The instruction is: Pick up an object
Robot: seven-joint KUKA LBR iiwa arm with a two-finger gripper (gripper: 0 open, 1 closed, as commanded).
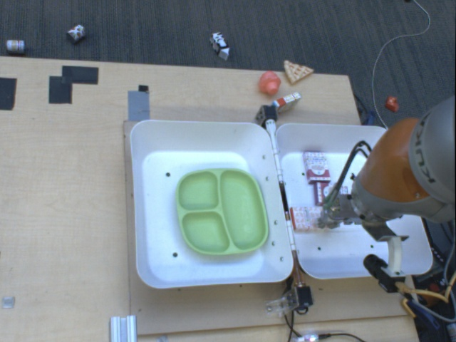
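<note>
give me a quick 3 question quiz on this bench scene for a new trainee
1. True or false: the pale green three-compartment plastic plate lies in the right white bin.
2. Which bin is the claw over?
A. the left white bin
B. the right white bin
C. neither
3. Fill in: on the wooden bench top beyond the bins, the round red ball lies beside a ___-shaped tan toy pizza slice.

Key
1. False: it lies in the left bin.
2. B: it hangs near the red and white flat packets there.
3. Wedge.
</note>
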